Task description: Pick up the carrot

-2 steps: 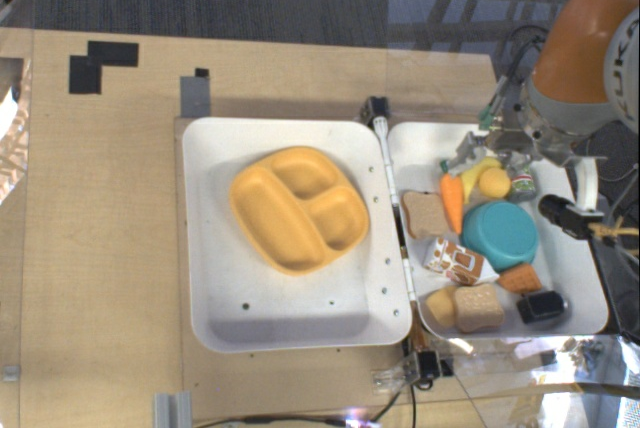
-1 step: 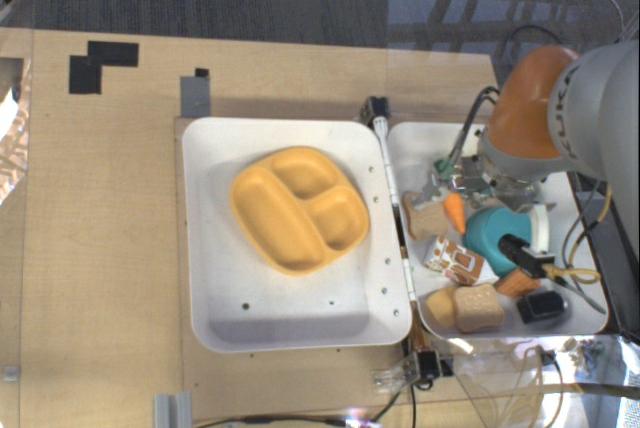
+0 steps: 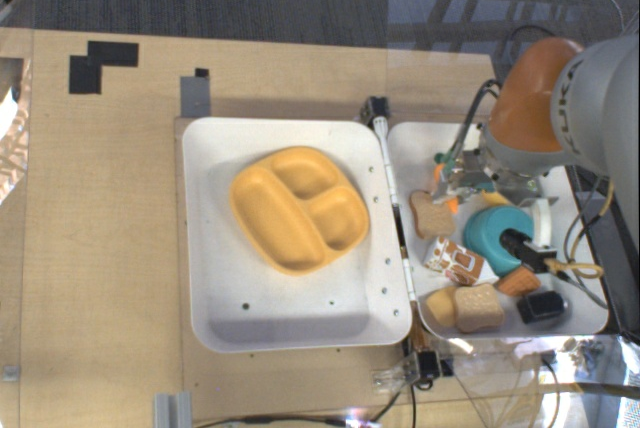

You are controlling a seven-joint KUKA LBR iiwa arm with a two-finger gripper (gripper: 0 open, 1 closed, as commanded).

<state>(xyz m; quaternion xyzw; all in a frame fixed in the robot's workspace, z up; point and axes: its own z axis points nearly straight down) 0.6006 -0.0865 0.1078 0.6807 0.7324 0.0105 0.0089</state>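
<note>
A light wooden bench (image 3: 100, 246) carries two shallow white bins side by side, the left bin (image 3: 215, 316) touching the right bin (image 3: 405, 141) along a shared edge. Two black L-shaped patches (image 3: 100, 66) mark the bench's far left corner, with a small grey block (image 3: 196, 96) standing just beyond the left bin. Cables (image 3: 470, 396) trail across the bench's near edge.
</note>
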